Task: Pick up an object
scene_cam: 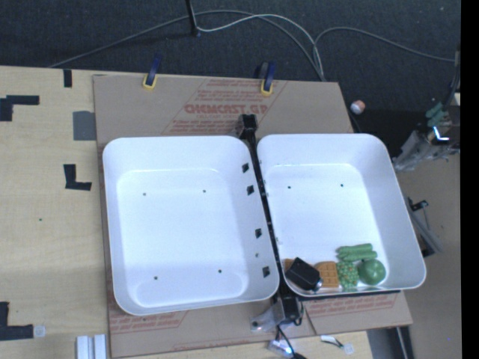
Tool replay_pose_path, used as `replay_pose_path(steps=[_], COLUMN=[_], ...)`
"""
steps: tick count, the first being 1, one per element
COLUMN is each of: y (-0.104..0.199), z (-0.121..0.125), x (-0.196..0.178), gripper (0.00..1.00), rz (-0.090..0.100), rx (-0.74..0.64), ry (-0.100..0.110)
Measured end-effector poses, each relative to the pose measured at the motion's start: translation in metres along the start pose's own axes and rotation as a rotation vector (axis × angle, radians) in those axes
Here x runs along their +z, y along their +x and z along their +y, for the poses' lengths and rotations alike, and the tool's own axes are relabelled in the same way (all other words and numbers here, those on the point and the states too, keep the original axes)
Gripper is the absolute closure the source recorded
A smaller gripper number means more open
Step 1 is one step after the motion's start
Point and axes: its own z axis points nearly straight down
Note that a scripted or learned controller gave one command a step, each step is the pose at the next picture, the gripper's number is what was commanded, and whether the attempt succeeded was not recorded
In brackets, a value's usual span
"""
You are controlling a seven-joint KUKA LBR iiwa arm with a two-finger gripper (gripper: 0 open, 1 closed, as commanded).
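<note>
The pickable things all lie huddled along the near edge of the right bin (389, 163), toward its near right corner, while the left bin (120, 163) holds nothing to go for. From the divider outward sit a black block (303, 274) lying tilted, an orange biscuit-like piece (326, 274) touching it, a bumpy green piece (348, 275), a round green ball (372, 271) nearest the corner, and a long green pod (355, 252) lying across just behind the last two. They look like small toy foods, so I judge them light, rigid and smooth-skinned, not fragile but apt to skid or roll under a glancing touch. The ball is the worst candidate, since it could slip away and sits tight against the sloping wall. The pod seems the best pick: it is the most exposed, and closing across its narrow width near the middle should hold it. The black block offers flat sides but is crowded by the biscuit piece and the rim. The grey hardware beyond the bin's far right corner may be the gripper (438, 134); it is too small and blurred to say whether it is spread or closed.
</note>
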Motion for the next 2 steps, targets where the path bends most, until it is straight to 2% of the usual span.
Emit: replay_pose_path(steps=[1,2], y=[0.06,0.045], z=[0.001,0.001], x=[-0.092,-0.12], gripper=[1.0,1.0], rz=[0.001,0.0], rx=[-0.003,0.001], ry=[0.001,0.006])
